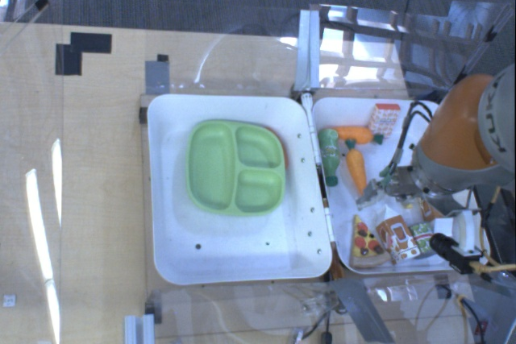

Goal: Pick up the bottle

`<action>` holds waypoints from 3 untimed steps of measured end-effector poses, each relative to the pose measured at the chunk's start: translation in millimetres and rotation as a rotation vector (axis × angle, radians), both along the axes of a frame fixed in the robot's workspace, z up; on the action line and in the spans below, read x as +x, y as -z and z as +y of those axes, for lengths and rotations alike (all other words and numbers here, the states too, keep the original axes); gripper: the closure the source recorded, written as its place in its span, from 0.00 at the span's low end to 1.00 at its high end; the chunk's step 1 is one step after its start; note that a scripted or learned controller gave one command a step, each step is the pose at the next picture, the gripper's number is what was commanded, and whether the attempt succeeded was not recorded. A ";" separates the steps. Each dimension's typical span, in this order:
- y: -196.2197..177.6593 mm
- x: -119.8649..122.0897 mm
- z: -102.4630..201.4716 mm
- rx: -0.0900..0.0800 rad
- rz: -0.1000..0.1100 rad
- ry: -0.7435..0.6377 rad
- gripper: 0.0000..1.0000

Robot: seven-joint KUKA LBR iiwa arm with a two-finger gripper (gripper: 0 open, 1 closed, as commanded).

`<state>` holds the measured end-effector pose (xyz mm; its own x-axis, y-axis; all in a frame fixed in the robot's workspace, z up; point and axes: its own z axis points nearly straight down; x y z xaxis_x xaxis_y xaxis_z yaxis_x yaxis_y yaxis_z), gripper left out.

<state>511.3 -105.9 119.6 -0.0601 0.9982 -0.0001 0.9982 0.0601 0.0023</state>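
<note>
gripper (379, 191) hovers right of, perhaps near, bottle (329, 151).

Grey arm (493, 121); broad orange band; black cables

The grey arm with orange band (461, 133) is cut off at the right edge, and the right white bin (343, 250) is partly covered by it.

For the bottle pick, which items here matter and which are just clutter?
Belongs to the job: green bottle, tool.
Lying about: green divided plate, two carrots, small carton, pizza slice toy, snack boxes.
</note>
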 end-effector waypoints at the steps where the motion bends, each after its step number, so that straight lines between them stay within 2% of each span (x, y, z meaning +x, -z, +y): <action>1: 30.5 5.4 19.5 0.000 -0.007 0.103 0.00; 2: 24.6 -9.9 22.6 0.001 -0.045 0.321 0.00; 3: -65.5 -21.0 116.5 0.001 -0.003 0.126 0.00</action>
